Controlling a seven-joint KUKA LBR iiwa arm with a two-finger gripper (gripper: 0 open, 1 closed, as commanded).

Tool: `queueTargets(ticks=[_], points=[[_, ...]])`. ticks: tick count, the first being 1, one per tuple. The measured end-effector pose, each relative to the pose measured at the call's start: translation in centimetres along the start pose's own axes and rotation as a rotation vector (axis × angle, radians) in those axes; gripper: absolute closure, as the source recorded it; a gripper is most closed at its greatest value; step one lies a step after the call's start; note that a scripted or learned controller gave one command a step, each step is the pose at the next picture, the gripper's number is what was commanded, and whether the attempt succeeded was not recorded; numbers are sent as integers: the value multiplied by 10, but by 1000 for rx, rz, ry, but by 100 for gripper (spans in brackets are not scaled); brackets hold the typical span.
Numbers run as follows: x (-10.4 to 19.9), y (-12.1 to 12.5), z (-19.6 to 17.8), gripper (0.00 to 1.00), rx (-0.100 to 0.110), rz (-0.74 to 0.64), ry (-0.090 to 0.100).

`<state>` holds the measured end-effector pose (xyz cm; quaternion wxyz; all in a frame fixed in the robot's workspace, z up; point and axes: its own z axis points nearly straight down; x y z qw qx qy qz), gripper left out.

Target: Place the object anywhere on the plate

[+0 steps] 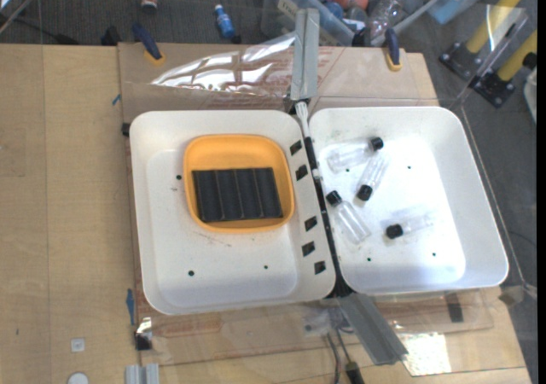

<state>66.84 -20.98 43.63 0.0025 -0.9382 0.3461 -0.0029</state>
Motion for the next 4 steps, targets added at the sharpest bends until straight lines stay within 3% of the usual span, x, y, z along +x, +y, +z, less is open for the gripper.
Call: queueTargets(ticks=[1, 2, 4], points=[[2, 3, 1, 100, 0, -345, -2], [6, 7, 1, 100, 0, -512, -3], [5, 6, 1, 100, -1, -513, -3]])
